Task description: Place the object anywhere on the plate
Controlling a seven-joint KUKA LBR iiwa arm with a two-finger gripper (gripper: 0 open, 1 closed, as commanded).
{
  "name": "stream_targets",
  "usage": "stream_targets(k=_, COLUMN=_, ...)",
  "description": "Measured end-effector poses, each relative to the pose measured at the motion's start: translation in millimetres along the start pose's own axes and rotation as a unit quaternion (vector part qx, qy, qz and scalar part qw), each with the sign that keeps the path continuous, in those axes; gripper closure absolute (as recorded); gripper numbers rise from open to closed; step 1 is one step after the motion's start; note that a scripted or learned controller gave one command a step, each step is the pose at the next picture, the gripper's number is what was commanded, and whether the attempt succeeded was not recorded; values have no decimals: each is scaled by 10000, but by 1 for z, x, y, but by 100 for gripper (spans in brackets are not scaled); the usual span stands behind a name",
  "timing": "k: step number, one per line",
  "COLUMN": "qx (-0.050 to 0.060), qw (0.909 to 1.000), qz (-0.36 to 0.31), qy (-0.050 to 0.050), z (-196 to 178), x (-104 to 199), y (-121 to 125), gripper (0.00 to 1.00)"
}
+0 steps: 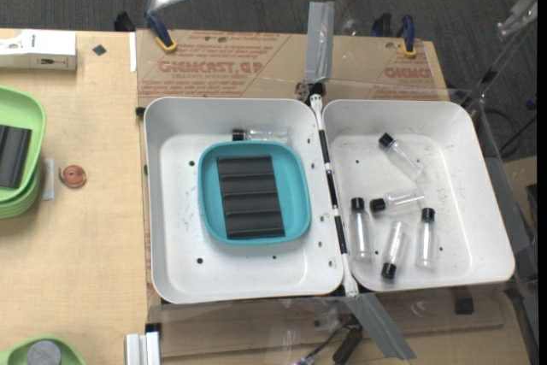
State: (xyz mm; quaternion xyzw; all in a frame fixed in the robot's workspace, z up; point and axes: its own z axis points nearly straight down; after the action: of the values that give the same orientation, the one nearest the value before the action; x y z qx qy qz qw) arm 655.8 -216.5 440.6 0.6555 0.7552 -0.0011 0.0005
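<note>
Vials of clear glass or plastic with black caps are the loose things here. Five lie in the right bin [479, 184]. One vial [400, 155] near the bin's far side lies on a slant, cap toward the far left. A second [400, 202] at mid-bin lies nearly crosswise, cap to the view's left. Three more lie side by side nearer the front rim, long axes running front to back: the left one [360, 233] and the right one [426, 239] have their caps at the far end, while the middle one [394, 248] has its cap at the near end, slightly tilted.

A sixth vial [261, 134] lies in the left bin [158, 209], long axis crosswise, cap to the left, just beyond the plate's far rim; whether it touches the rim cannot be told.

The plate [209, 201] is teal, smooth, square with rounded corners and a raised lip, and sits mid-bin. A black ribbed insert [249, 197] with four crosswise ridges lies on it.

Both bins are glossy white and shallow, and they meet at a shared edge. Printed brown cardboard [256, 64] lies under them. A strip of grey tape [318, 43] stands at the far side. The pale wooden desk [85, 269] lies to the left.
</note>
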Motion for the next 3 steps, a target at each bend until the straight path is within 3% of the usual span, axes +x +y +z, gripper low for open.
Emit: stream_targets(k=3, qx=1, qw=10000, qz=-2, qy=1, z=0, x=0, y=0, gripper=0)
